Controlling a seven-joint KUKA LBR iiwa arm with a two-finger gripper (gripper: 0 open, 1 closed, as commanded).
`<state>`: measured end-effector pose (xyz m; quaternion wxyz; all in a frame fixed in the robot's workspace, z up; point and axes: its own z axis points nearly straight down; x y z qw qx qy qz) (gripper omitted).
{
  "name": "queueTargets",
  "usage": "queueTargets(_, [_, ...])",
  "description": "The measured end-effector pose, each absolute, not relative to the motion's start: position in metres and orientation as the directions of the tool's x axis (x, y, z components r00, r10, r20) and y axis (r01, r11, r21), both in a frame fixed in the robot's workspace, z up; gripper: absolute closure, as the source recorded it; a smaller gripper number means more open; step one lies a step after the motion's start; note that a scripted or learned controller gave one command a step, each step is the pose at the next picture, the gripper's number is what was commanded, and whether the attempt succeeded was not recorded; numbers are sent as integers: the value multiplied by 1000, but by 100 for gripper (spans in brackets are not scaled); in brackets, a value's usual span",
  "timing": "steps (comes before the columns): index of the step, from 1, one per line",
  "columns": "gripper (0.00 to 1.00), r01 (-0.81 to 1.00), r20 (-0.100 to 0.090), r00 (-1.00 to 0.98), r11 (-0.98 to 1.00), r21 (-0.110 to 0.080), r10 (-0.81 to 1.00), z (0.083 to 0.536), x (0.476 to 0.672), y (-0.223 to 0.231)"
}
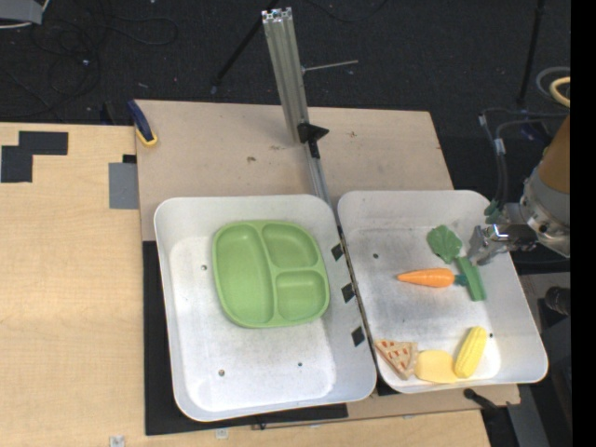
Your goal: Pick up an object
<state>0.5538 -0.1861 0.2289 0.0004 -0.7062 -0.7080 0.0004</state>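
The right bin [391, 214] holds an orange carrot [426, 278] near its middle, a green leafy vegetable [455, 255] just right of it, and a corn cob [471, 351], a yellow lemon-like piece [431, 367] and a pizza slice [397, 355] along its near edge. My gripper [487, 238] hangs at the right rim of this bin, next to the green vegetable's upper part. Nothing shows between its tips from this angle.
The left bin [186, 343] bears a green divided plate [271, 274]. A metal post [287, 73] rises behind the bins. Black clips [346, 291] sit on the seam between the bins. A wooden table [65, 287] lies to the left.
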Motion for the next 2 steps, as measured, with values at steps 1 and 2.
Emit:
queueTargets(1, [100,1000,3,-6,6,0,1000,238,561,-131])
queueTargets(2, [100,1000,3,-5,5,-4,1000,225,561,-78])
